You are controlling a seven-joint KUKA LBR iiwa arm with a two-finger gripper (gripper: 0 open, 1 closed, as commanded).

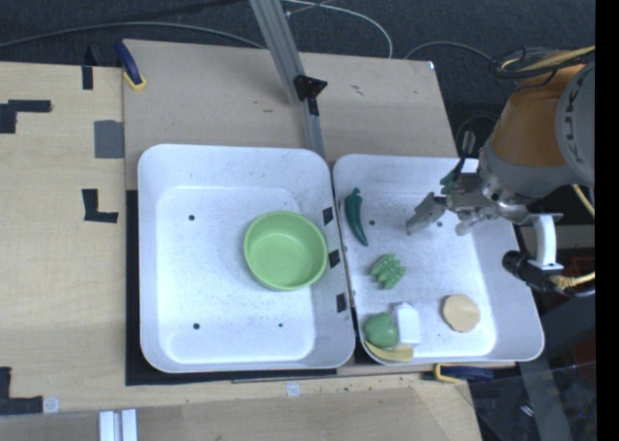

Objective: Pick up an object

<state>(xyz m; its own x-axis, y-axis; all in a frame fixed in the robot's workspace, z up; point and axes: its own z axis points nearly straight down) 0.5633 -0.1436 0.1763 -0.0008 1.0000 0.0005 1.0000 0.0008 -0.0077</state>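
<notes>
Green pepper (355, 216) hugs the right bin's (503, 338) left wall.

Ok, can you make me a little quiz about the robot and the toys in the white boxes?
1. True or false: the green bowl sits in the left bin.
2. Which lies closest to the gripper? A) green pepper B) tan round piece C) bowl
3. Fill in: the bowl's colour is ____.

Key: 1 true. 2 A. 3 green.
</notes>
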